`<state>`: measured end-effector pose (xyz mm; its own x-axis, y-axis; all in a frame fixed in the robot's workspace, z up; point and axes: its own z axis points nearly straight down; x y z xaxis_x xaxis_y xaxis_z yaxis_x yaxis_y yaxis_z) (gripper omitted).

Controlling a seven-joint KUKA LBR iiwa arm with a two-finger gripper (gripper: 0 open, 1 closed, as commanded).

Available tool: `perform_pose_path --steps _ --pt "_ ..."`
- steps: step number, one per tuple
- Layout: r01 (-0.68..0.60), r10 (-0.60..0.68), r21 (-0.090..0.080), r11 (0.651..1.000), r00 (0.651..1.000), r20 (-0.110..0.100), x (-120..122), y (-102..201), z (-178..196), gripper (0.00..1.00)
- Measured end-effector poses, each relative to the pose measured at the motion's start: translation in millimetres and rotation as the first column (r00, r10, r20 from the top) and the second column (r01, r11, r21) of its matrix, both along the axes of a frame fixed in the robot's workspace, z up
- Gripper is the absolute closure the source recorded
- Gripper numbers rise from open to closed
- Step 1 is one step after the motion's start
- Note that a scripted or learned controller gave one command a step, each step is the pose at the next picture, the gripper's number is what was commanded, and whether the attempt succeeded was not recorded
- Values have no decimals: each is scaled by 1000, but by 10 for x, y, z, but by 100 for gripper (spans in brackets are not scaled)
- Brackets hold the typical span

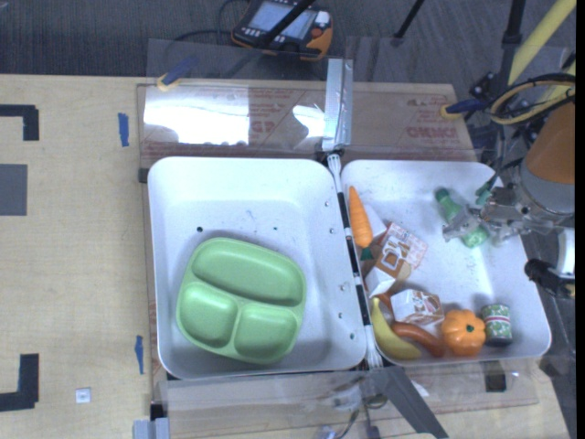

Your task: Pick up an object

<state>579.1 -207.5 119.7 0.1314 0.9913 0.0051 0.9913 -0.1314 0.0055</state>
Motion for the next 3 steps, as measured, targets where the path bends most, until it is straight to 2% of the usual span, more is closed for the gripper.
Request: perform_pose_path --steps 1,2,3 --pt "36 -36 10 999 999 1 390 71 -317 0" --pt "37 -37 4 999 999 -6 367 39 -221 100" --pt "6 -6 -5 1000 1000 -5 854 723 652 100"
